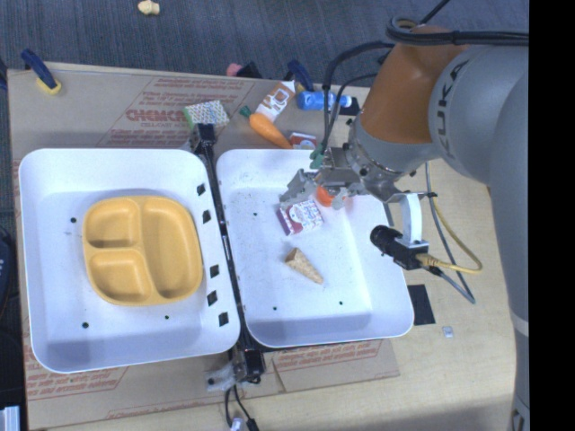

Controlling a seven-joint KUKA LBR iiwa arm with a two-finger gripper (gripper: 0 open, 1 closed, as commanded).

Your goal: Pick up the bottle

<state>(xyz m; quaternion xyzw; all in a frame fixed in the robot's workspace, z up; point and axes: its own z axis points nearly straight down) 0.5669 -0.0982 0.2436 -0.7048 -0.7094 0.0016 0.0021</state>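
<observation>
Far left on the cardboard-covered bench, a blue clamp (40, 70) at the sheet's edge. Then the left shallow white bin (45, 321), holding a yellow three-compartment plastic plate (144, 248) laid flat near its middle. Behind the seam between the bins, a small green-and-white checked block (206, 113). Further right, outside both bins on the cardboard behind the right one, the small white bottle with an orange label (275, 101), lying on its side, with an orange carrot-shaped toy (268, 130) just in front of it and a blue object (314, 101) just to its right. In the right shallow white bin (386, 308), a white-and-maroon packet (303, 216) near the centre and a tan cone-shaped toy (305, 266) lying nearer the front, apart from the packet. Over the packet's back edge, the two-finger gripper (312, 187), well apart from the bottle; whether clenched or released, impossible to tell from this angle. Rightmost, the grey arm with its orange band (409, 88) reaching in above the right bin's back corner.
</observation>
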